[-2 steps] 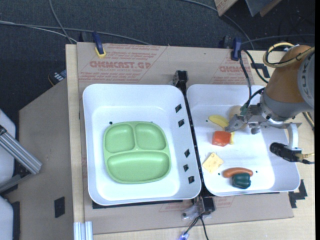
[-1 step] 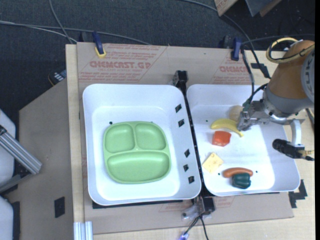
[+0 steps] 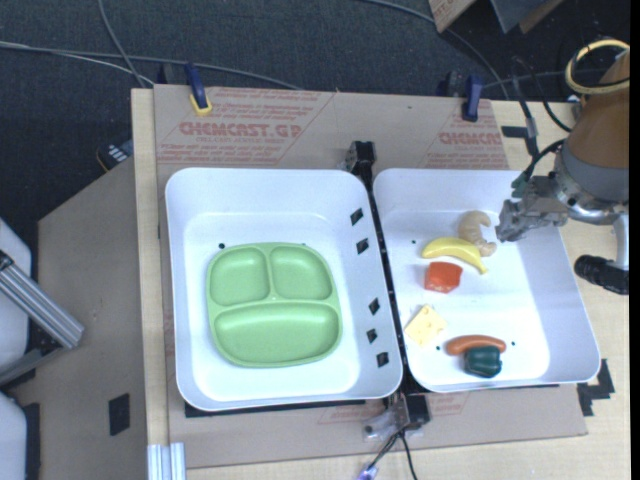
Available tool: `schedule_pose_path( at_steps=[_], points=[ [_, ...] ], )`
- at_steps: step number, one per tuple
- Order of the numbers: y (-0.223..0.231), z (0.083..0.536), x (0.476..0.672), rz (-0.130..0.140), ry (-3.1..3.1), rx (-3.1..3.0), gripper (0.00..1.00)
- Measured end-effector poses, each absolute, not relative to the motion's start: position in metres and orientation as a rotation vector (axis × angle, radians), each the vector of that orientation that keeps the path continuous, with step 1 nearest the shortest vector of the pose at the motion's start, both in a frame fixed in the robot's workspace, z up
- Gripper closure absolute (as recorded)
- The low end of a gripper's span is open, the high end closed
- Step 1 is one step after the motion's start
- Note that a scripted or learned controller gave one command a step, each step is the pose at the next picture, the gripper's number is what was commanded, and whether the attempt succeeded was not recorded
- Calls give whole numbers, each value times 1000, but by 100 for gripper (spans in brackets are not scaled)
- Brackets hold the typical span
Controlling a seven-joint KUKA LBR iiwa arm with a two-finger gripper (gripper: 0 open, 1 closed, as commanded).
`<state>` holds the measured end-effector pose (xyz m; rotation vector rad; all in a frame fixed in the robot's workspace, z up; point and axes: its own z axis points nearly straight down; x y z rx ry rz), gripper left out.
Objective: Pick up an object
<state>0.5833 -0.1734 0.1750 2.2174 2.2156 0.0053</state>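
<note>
Camera view showed the gripper (image 3: 512,220) just beside a light, slick-looking banana (image 3: 455,251); I couldn't tell its finger state; mid-curve seemed best.

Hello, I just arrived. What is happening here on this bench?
A grey robot arm reaches in from the right over the right bin. Its end effector is low beside a beige object, just above a banana. That bin also holds an orange-red piece, a yellow wedge and a green and orange item. The left bin holds a green divided plate. Nothing looks lifted yet.
</note>
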Motion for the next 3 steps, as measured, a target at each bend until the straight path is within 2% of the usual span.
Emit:
schedule_pose_path(
  at_steps=[1,2,3],
  points=[
    [-166,237,587,7,2219,2213,100],
    [-166,270,588,5,2220,2217,100],
    [-112,272,582,2,2231,2217,100]
  ],
)
